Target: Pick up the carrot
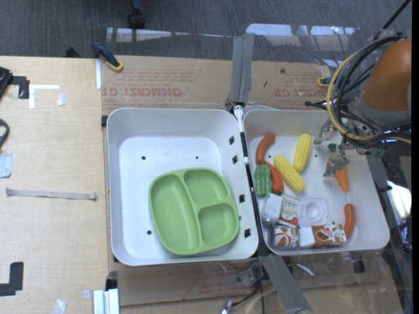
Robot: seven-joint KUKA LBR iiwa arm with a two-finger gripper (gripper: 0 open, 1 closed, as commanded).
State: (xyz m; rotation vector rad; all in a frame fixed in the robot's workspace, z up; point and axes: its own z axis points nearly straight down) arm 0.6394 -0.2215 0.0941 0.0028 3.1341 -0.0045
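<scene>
Right shallow white plastic bin [376, 237], toward the table's right edge:
- Small orange carrot with a green top [341, 175], tilted, near the bin's right wall, roughly midway along it. Its upper end sits directly beneath the pincer [335, 157]; contact between the two cannot be made out.
- Pincer of the grey arm with an orange band [386, 77], hanging over the bin's far right part. Whether its fingers stand wide, narrow or closed on the carrot cannot be told.
- Two yellow corn cobs: one upright-leaning [302, 151] near the far wall, one lying aslant [288, 173] in the middle, close to each other.
- Red-orange sausage [264, 147], far left part of the bin.
- Green ridged vegetable [262, 180] by the left wall, touching a red piece [275, 178] beside it.
- Second red-orange sausage [349, 220] near the right wall, toward the near corner.
- Cluster of small white and brown food packages [304, 224] along the near wall.

Left shallow white plastic bin [131, 136], middle of the table:
- Light green three-compartment plastic tray [194, 210], lying flat in the near half.
</scene>
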